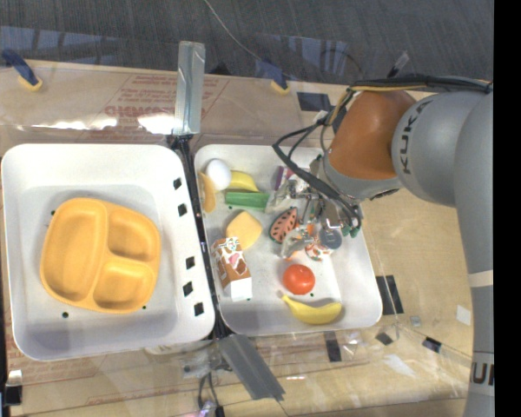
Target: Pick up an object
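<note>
Tool point(317, 224) low in right bin point(360, 272) (crowded) | grip unclear | tomato point(300, 278) just below

One fixed camera looks down at a slant on both white bins point(17, 233) from above

The left bin point(17, 233) holds a yellow divided tray point(100, 254). In the right bin point(360, 298) (crowded with toy food) the gripper point(308, 224) hangs at frame centre-right above a tomato point(300, 278) and banana point(313, 310).
</note>
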{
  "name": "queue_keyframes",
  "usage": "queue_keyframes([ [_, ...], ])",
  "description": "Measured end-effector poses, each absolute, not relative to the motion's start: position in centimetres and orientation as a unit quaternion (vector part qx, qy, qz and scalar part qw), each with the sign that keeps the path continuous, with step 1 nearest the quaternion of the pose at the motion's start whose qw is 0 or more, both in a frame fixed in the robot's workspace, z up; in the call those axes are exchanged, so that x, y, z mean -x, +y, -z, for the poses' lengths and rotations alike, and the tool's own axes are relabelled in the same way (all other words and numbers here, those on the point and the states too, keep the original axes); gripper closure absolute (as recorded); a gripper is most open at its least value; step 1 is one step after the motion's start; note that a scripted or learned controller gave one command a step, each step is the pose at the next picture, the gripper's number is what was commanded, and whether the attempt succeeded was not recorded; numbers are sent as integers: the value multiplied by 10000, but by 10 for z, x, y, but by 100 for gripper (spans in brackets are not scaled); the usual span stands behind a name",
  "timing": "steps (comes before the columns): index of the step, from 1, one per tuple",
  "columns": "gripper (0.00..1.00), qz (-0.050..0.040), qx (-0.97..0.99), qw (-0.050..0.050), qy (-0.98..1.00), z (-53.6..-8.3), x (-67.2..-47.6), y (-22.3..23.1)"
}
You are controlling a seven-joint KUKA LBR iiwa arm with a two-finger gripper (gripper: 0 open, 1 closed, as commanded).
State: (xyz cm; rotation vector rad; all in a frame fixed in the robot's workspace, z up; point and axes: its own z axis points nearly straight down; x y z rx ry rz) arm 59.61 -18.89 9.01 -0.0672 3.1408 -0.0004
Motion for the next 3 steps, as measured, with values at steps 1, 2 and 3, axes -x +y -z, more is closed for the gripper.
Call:
queue_keyframes([
  [1,0,-3,739,-6,9973,-90,-658,-149],
  [2,0,-17,1982,-30,9802,-88,-608,-139],
  [3,100,-28,2015,-43,9795,-95,-609,-137],
])
